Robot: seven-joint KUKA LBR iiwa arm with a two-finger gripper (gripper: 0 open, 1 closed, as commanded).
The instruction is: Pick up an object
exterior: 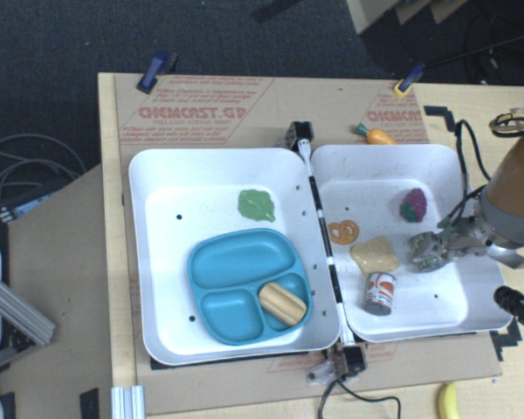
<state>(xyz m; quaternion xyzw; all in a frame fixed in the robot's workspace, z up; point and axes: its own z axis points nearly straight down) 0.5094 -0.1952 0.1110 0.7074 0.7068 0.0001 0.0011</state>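
Arm: I see it entering from 3 o'clock, wrist low.
Gripper point(428, 251): pointing toward 9 o'clock.

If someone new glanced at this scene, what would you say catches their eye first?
Probably the blue divided plate in the left bin, with a tan bread roll in one of its compartments and a green leafy piece beyond it. Next, the gripper low in the right bin, near a purple grape bunch, pretzel and small can.
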